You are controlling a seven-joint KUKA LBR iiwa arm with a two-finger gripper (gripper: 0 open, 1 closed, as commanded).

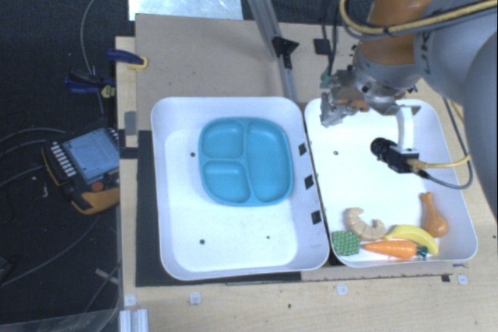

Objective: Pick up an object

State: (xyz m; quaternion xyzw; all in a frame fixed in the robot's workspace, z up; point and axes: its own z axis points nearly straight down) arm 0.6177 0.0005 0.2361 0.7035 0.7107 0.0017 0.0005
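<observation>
The right bin [342, 167] holds several toy foods along its near edge: a tan shrimp-like piece [364, 224], a green piece [346, 242], an orange carrot [389, 249], a yellow banana [412, 235] and a brown drumstick [433, 215]. My gripper [336, 110] hangs over the far left corner of this bin, well away from the toys. From this angle the wrist hides much of it. I see nothing clearly held under it.
The left bin [175, 190] carries a blue divided plate [246, 160]. A black cylinder on a white bracket [391, 152] with a yellow cable hangs over the right bin. Clamps [117, 58] and a handheld device [85, 167] lie off the bench's left side.
</observation>
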